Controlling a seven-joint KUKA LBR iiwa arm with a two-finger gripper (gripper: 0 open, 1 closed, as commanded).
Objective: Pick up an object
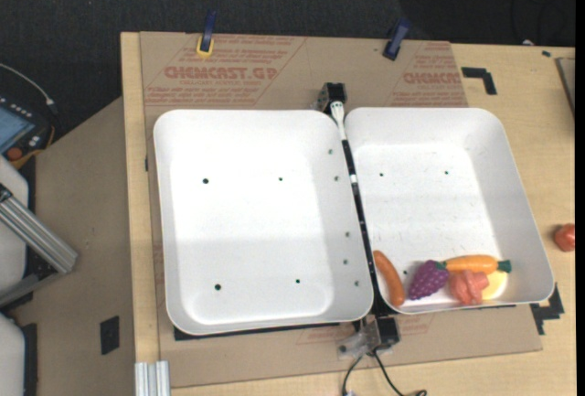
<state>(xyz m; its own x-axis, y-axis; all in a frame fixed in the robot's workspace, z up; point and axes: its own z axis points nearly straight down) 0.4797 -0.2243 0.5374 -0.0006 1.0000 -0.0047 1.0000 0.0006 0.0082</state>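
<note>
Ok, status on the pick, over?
Toy food bunched in right bin near corner: sausage, purple grapes, carrot. None lifted. Nothing blocking them.

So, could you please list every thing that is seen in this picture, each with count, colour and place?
bins: 2, white, side by side on the bench; left bin, right bin
toy sausage: 1, orange-brown, near left corner of the right bin
toy grapes: 1 bunch, purple, beside the sausage
toy carrot: 1, orange with green tip, near edge of the right bin
red toy piece: 1, below the carrot, on something pale yellow
clamps: 2, one blue and yellow, one blue, at the board's far edge
cardboard sheet: 1, brown with red print, under the bins
small red-orange thing: 1, on the bench right of the right bin
</note>
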